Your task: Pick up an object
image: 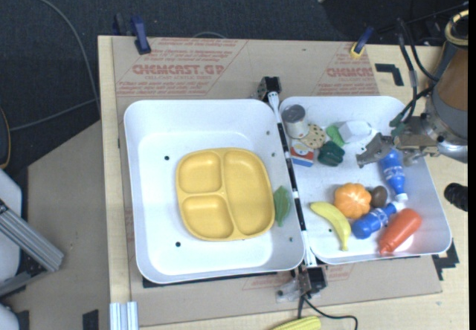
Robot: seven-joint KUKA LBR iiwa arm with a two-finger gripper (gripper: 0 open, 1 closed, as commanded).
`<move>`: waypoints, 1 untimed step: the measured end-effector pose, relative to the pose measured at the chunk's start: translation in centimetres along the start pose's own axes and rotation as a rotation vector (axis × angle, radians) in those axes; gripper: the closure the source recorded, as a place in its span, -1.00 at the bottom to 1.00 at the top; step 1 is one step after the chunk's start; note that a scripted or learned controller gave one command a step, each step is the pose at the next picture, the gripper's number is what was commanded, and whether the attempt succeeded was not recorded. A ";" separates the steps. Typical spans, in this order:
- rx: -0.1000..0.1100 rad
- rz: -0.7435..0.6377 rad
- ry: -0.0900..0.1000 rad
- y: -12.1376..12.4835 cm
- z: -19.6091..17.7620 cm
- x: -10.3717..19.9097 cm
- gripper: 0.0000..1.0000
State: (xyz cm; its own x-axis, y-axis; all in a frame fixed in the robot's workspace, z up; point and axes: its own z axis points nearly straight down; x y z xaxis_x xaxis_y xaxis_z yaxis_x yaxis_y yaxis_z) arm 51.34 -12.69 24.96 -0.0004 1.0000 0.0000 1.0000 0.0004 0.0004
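My gripper (374,151) hangs over the right bin (422,241) near its right-centre, reached in from the right edge. Just below and to its right lies a blue bottle (393,172) with a white cap, close to the gripper or touching it. Left of the gripper sit a green block (331,151) and a white piece (355,128). Further forward lie an orange (352,199), a banana (332,221), a small brown item (379,195), a blue toy (370,222) and a red-orange vegetable (399,230). I see nothing held.
A grey can (294,120) and a spotted tan piece (314,135) stand at the right bin's far left. The left bin (149,172) holds a yellow divided plate (223,193) and a green leaf (282,206). Cables and clamps lie beyond the bench.
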 end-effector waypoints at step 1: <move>0.000 0.001 0.000 -0.1 16.5 1.4 -1.00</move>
State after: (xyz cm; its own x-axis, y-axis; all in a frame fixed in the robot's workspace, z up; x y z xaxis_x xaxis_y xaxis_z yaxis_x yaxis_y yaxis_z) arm 51.28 -11.31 8.44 0.0005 1.0000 0.0003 1.0000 -0.0005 0.0006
